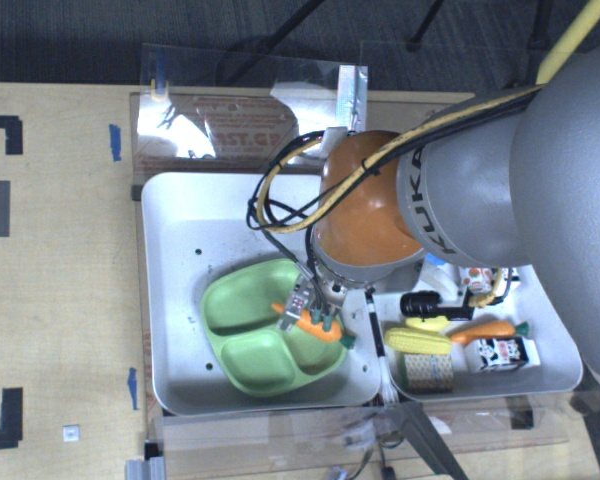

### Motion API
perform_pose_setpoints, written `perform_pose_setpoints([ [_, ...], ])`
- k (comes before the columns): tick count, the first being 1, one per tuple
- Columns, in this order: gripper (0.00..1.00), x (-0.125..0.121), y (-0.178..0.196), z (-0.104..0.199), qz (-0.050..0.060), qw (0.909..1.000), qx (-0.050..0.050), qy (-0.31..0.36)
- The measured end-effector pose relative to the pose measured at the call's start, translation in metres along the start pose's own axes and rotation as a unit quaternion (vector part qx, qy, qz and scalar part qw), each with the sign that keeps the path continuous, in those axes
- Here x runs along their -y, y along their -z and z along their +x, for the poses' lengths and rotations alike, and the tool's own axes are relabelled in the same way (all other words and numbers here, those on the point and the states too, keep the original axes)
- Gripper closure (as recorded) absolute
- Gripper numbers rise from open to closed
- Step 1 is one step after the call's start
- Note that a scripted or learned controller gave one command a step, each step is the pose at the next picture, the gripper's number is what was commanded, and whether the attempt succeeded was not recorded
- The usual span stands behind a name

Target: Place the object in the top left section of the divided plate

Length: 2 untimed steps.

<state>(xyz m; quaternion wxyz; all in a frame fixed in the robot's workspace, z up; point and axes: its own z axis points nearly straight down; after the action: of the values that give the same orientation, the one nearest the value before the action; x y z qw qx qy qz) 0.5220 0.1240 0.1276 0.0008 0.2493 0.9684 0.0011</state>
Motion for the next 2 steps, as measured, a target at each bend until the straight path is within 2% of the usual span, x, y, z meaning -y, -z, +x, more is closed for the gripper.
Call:
perform_pose_setpoints([
  [1, 1.0, -0.018, -0.021, 0.029, -0.026, 0.9445, 0.016, -0.327],
  [2, 1.0, -0.033, -0.017, 0.02, -0.002, 0.8504, 0.001, -0.526],
])
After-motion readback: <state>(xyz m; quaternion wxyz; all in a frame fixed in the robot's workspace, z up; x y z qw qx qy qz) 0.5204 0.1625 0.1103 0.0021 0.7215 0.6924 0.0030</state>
